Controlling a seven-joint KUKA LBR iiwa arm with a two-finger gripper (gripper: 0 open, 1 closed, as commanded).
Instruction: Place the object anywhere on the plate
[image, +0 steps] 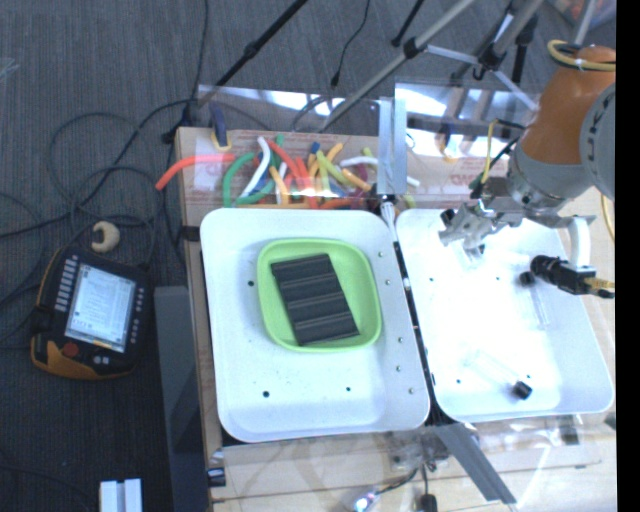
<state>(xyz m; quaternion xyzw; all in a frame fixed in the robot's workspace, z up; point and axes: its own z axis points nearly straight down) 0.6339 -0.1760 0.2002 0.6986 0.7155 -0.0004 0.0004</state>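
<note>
One dark ribbed object (315, 298) is seen lying on the green plate (368, 290) in the left bin (230, 340), well left of the tool (470, 235); the tool's opening cannot be told.

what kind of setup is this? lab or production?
Most likely a robotics lab test bench, not production. Clues: a teach pendant lying on the carpet, loose cables trailing across the floor, camera or light stands behind the bench, and two white bins holding a green plate with a dark ridged block.
</note>
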